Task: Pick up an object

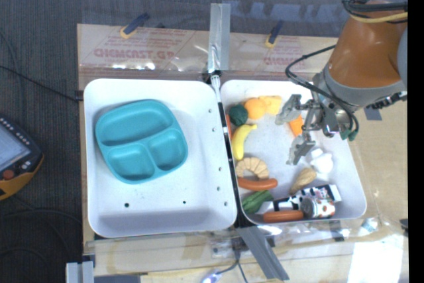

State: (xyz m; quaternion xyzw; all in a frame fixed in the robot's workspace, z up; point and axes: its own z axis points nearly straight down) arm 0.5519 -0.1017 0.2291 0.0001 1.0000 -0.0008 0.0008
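The arm [368, 43] runs off the right edge and hides part of the right bin [354, 172].

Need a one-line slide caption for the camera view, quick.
Gripper hovers open over toy food in the right bin; a teal divided tray lies in the left bin.

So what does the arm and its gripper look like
The arm is bulky and rounded, with an orange band above a grey wrist. Black cables loop around it. The gripper is grey metal with two slim fingers, and a small green part sits on its body.
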